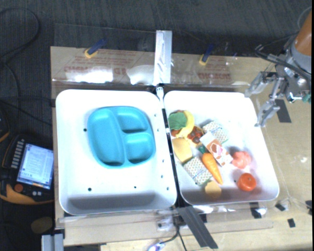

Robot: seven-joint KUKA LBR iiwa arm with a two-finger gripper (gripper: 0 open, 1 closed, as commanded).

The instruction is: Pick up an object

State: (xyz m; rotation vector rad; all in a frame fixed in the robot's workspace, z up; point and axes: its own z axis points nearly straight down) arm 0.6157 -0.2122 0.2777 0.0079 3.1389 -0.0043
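Orange tomato (246,181) sits isolated from the carrot (211,166): best target; hand (265,112) hovers beyond the bin rim (261,135), grip state indeterminable

The bench (290,156) is a pale wooden board set on dark carpet, and 2 shallow white bins sit directly on it — touching along their inner edges. The left bin (73,192) and the right bin (256,140) together cover most of the board, leaving bare wood as a strip on the right and a band along the back. Across that back band lies a clear plastic sheet (94,69), held by 2 clamps (94,48) with yellow and blue parts — well apart from each other.
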